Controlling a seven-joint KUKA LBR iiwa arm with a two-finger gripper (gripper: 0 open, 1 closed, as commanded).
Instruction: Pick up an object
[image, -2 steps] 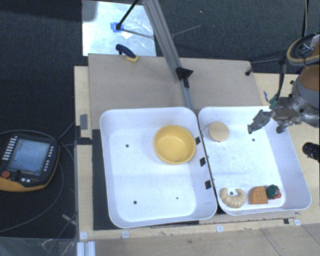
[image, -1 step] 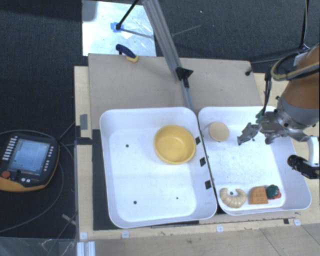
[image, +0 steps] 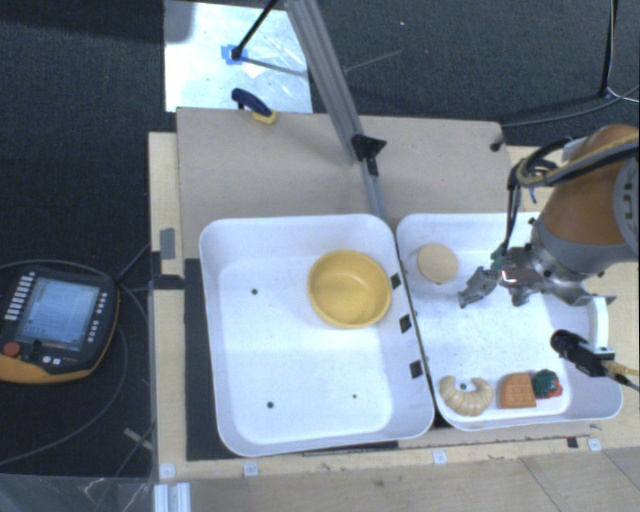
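The right bin (image: 500, 345) holds a round beige disc (image: 437, 263) at its far left corner. Along its near edge lie a pale croissant-shaped piece (image: 467, 394), an orange square piece (image: 517, 390) and a small green and red item (image: 546, 382). My gripper (image: 488, 286) hangs over the upper middle of this bin, just right of the beige disc and apart from it. Nothing shows in its grasp.
A yellow bowl (image: 349, 288) sits at the far right of the left bin (image: 260, 400). A slanted metal pole (image: 340, 95) crosses above the bench behind the bins. A control pendant (image: 50, 320) lies on the floor at left.
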